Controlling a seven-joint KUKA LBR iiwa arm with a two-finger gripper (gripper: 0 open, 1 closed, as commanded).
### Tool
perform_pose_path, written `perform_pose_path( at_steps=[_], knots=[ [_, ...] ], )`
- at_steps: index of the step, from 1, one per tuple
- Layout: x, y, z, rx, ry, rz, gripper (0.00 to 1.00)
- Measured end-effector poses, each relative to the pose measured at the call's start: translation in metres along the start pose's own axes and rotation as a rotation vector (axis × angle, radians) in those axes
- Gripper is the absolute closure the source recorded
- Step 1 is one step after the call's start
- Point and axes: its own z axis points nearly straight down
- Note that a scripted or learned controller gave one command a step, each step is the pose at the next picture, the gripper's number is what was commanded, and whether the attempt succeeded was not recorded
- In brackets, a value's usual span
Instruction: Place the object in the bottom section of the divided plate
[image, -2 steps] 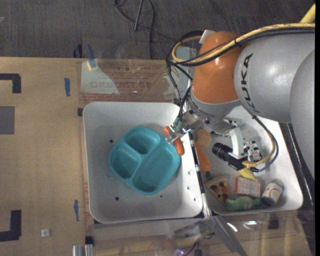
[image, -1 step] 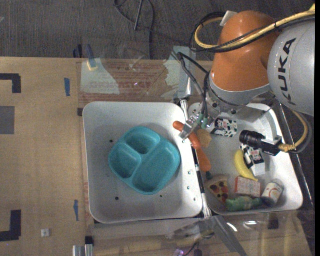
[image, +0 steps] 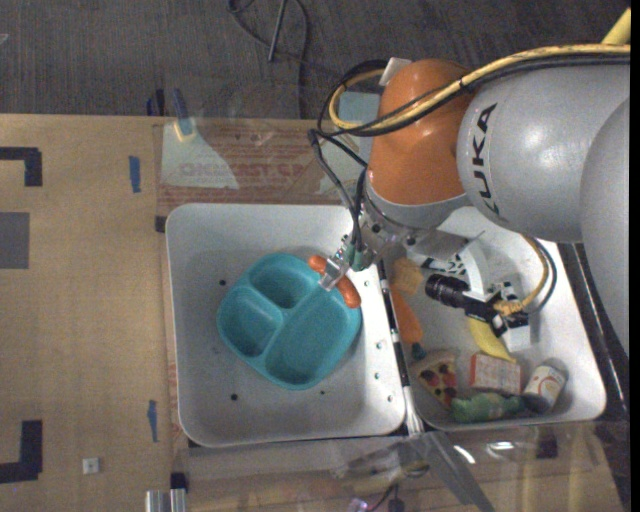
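Gripper (image: 335, 272) closed on orange object (image: 345, 292) at teal divided plate (image: 290, 320) rim, toys crowding right bin (image: 585, 385)

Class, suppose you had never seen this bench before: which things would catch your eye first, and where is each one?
First comes the big grey arm with its orange band, reaching in from the right over both bins. Next is the teal divided plate in the left bin, with the gripper at its upper right rim beside an orange object. The right bin holds a jumble of small toy foods.
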Motion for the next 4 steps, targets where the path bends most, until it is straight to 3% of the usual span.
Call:
perform_pose_path(
  at_steps=[1, 2, 3, 4],
  knots=[
    [0.019, 0.035, 0.065, 0.0, 0.001, -0.041, 1.0],
    [0.062, 0.032, 0.073, 0.001, 0.002, -0.216, 1.0],
    [0.012, 0.015, 0.047, -0.003, -0.003, -0.172, 1.0],
    [0.049, 0.001, 0.101, -0.009, -0.006, 0.192, 1.0]
  ],
)
